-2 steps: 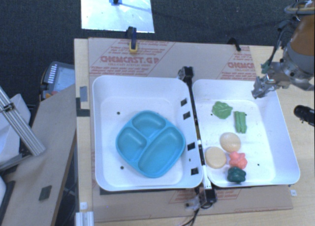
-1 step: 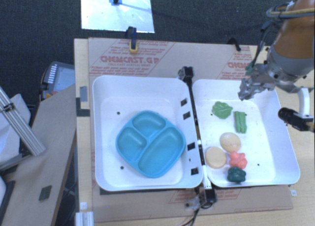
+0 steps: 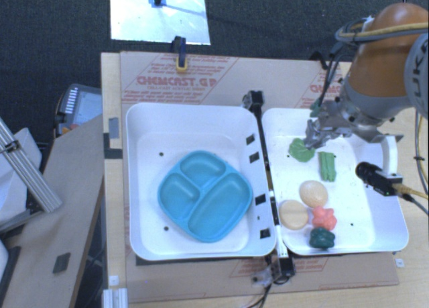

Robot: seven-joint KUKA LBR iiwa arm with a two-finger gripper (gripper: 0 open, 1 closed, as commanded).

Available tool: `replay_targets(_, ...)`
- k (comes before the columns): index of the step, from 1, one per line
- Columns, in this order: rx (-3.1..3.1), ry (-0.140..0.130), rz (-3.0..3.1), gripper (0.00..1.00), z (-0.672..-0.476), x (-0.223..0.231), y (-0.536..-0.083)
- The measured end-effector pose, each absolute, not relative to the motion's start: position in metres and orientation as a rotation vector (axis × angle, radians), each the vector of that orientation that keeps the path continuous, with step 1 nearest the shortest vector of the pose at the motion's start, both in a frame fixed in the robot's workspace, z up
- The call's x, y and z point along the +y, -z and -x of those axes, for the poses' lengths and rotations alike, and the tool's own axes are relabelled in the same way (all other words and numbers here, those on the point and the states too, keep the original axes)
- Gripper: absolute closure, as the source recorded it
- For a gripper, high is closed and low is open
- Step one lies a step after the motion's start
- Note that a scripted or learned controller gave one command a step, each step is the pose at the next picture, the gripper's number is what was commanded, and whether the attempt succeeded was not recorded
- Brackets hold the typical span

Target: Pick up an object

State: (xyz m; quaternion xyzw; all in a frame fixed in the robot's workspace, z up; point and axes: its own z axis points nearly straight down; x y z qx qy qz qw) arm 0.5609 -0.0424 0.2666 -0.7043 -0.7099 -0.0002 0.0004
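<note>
Arm over the right bin [image 3: 389, 229]
The gripper [image 3: 314, 140] touches the green leafy piece [image 3: 301, 151]; its grip cannot be told

Bright even light, soft focus, mild glare

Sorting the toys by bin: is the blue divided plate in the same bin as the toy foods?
No, the blue divided plate lies in the left bin, while the toy foods lie in the right bin.
</note>
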Motion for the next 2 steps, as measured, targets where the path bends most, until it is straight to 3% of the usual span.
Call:
replay_targets(1, -2.232, 0.003, 2.21, 1.0, -0.556, 0.015, -0.262)
replay_targets(2, -2.232, 0.002, 2.208, 1.0, -0.538, 0.074, -0.248)
